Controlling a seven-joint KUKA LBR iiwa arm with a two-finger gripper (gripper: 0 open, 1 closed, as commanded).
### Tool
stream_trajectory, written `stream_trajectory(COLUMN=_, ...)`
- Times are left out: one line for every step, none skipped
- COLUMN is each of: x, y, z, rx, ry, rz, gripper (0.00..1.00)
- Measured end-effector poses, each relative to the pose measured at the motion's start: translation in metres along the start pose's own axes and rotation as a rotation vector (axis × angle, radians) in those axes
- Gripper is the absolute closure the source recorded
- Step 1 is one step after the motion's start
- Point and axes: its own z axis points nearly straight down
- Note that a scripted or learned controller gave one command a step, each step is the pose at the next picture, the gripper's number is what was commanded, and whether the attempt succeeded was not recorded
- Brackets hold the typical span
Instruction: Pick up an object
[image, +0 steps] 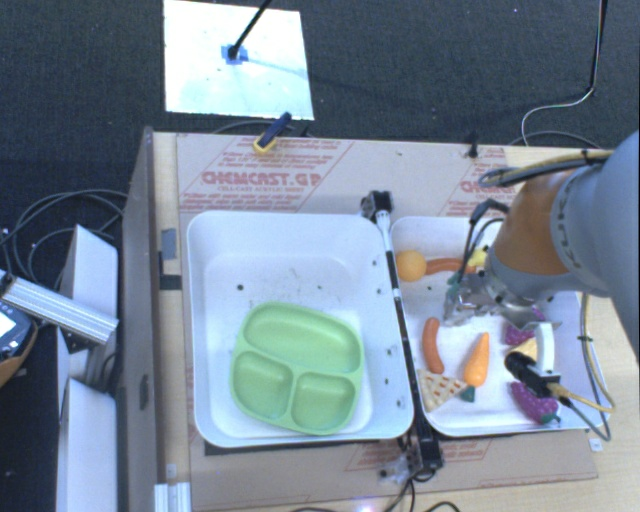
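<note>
Toy carrot (477, 361) is seen lying in the right bin (415, 238), beside a red sausage (432, 345) and a waffle wedge (440, 388). The end effector (462, 303) is lowered just above them; its state can't be told. "CHEMCAST GP" is printed on the bench (330, 165) sheet. A green divided plate (296, 367) is held by the left bin (215, 225).

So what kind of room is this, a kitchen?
Probably a robot lab, not a kitchen. A robot arm reaches over two white bins, the food looks like toys, and cables trail on the floor.
</note>
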Motion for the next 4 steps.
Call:
stream_trajectory(x=0.013, y=-0.055, z=0.0, rx=0.001, ry=0.001, rz=0.002, gripper=0.0)
stream_trajectory(x=-0.012, y=-0.027, z=0.0, rx=0.0, ry=0.0, rz=0.003, gripper=0.0)
stream_trajectory(x=-0.025, y=-0.016, z=0.0, rx=0.0, ry=0.0, rz=0.002, gripper=0.0)
stream_trajectory(x=-0.025, y=-0.015, z=-0.011, rx=-0.003, ry=-0.001, rz=0.0, gripper=1.0)
